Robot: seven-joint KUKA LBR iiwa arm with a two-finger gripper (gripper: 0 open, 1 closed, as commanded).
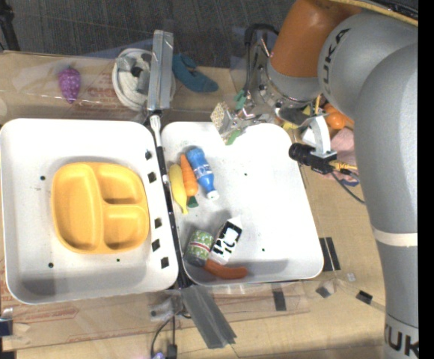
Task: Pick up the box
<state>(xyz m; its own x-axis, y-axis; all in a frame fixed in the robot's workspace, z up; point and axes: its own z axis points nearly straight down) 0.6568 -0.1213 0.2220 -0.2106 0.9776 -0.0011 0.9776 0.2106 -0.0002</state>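
Arm: the grey arm [374, 88] with its orange band is reaching in from the right, its wrist hanging over the far right corner of the right bin.
Gripper: the gripper [236, 122] is hovering at the far rim of the right bin; something small and pale with a green bit is sitting at its tip, but whether it is being gripped or just lying below is not clear, and the state of the tool cannot be told from this slant.
Box: the box [227, 241], black and white, is lying tilted near the front of the right bin, well apart from the gripper and toward the viewer from it, nothing gripping it.
Can: a green can [200, 247] is lying just beside the box on its left, touching or nearly so.
Sausage: a red-brown sausage [224, 271] is lying just in front of the box and can, at the bin's front wall.
Bottle: a blue bottle [201, 172] is lying between the gripper and the box, nearer the gripper, slightly left of it.
Carrot and banana: an orange carrot [188, 176] and a yellow banana [176, 189] are lying side by side just left of the bottle.
Right bin: its white rim [314, 230] is showing below the arm.
Left bin: the left bin [22, 163], well to the gripper's left, is holding a yellow divided tray [101, 204].
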